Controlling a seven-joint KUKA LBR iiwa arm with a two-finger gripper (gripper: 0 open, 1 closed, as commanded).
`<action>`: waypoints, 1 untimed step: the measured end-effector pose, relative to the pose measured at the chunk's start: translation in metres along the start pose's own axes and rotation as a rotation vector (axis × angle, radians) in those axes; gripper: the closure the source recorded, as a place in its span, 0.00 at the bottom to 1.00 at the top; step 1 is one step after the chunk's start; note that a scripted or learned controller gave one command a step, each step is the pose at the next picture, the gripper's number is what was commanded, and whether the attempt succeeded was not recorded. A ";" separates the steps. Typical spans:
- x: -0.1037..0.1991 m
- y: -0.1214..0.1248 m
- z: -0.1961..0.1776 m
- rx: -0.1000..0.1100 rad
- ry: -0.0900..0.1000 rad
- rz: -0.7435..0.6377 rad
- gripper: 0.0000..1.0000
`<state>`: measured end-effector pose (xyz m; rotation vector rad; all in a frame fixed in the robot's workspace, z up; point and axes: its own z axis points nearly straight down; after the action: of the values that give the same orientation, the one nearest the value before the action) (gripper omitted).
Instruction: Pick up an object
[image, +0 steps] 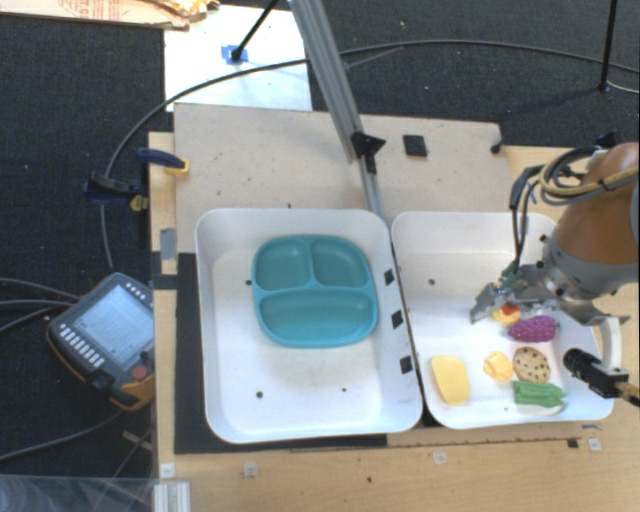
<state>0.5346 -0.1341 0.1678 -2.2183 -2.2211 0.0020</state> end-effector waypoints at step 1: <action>-0.004 0.001 0.043 -0.001 0.000 0.000 0.00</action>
<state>0.5351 -0.1384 0.1251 -2.2193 -2.2211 0.0016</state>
